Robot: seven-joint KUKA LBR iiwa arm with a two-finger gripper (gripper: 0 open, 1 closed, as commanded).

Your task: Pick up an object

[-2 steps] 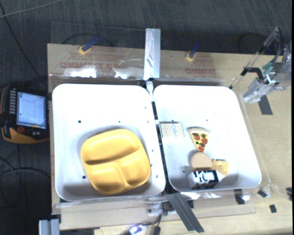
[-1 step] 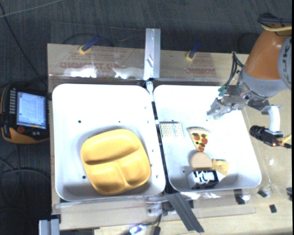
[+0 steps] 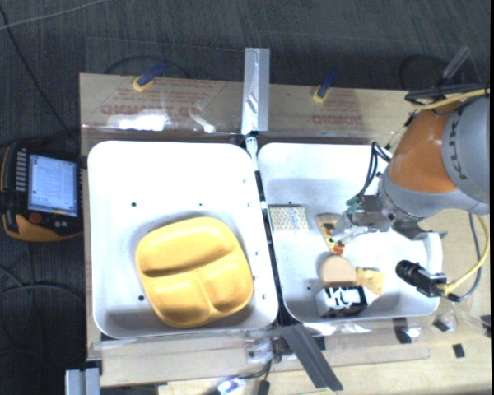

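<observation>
Two bins | gripper (image 3: pixel 339 230) low in right bin (image 3: pixel 313 179), jaw state unclear | yellow tray (image 3: pixel 194 268) fills left bin (image 3: pixel 123 179)

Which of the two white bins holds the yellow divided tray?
The left bin holds the yellow tray. The right bin holds several small objects, with the gripper over it.

Even, fairly bright overhead light; the two white bins (image 3: pixel 174 159) verge on overexposure, their walls nearly featureless; shadows are soft and short, pooled under the yellow tray (image 3: pixel 195 270) and beneath the arm (image 3: pixel 432 167) near the tabletop's right edge; glare streaks the clear tape (image 3: pixel 152 122) along the tabletop's far edge; focus is soft throughout, small items in the right bin smeared; dark carpet (image 3: pixel 49 23) shows grain.
</observation>
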